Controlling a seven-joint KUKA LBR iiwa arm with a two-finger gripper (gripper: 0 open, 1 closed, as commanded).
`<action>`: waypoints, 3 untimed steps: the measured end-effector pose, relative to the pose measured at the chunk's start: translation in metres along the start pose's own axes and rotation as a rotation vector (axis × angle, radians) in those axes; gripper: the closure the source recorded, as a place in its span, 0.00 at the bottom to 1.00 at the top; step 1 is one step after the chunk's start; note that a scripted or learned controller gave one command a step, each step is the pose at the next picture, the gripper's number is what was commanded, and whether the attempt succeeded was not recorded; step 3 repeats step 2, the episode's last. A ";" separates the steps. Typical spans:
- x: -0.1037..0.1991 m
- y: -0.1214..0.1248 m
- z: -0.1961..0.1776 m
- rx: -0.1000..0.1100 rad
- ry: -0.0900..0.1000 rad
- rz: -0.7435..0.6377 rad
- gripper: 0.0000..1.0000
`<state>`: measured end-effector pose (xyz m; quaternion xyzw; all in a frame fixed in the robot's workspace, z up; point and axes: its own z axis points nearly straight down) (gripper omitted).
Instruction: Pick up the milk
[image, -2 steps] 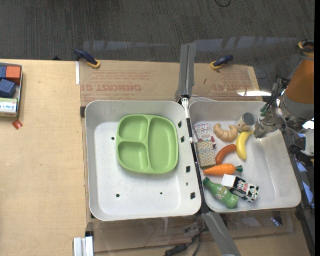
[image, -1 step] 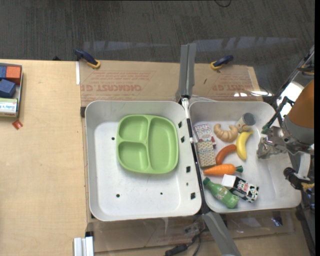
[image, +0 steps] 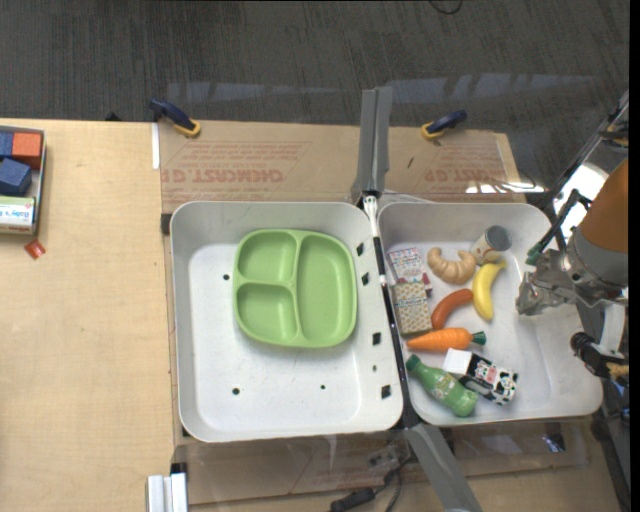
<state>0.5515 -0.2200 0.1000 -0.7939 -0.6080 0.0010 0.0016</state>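
Pincer (image: 533, 297) above right bin (image: 560, 395), grip state unclear, well apart from milk carton (image: 488, 377) beside green bottle (image: 443, 388)

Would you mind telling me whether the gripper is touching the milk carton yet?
Apart. The camera view shows the gripper near the right bin's right side, with bare white floor between it and the milk carton lying lower down.
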 end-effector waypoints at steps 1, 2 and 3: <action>-0.001 0.000 -0.009 0.000 -0.001 0.001 1.00; -0.001 0.000 -0.018 0.000 -0.001 0.001 1.00; -0.001 0.000 -0.018 0.000 -0.001 0.001 1.00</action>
